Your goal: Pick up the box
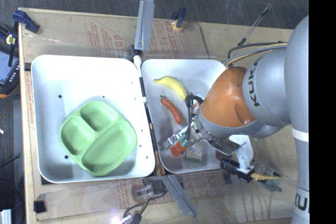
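Two white bins sit side by side on the surface point(220, 39), and all the action is in the right bin point(181, 66). The arm point(273, 92) reaches in from the right, its orange band bulking over the bin's middle, and the gripper point(178, 141) is down low near the bin's front-left corner. Right there lies a small speckled box point(195, 152), just beside the gripper's tip, with something red point(177, 149) touching or tucked against it. Whether the fingers are spread or closed, one cannot tell; the tip is a tangle of metal and green, too small to read, and nothing shows clearly between them.

Further back in the same bin, a banana point(172, 85) rests near the far wall and a red sausage point(172, 110) lies just in front of it, both apart from the gripper. Over in the left bin point(47, 68), a green divided plate point(98, 138) sits untouched.

So the step in hand looks like the approach or the grasp attempt itself: the gripper is at the box but the box appears to be resting on the bin floor, not lifted. The next move calls for the fingers to straddle the box alone, clear of the red item crowding it, close firmly, and rise straight up. The risk is a pinch on the neighbour instead, or the box sliding into the corner.
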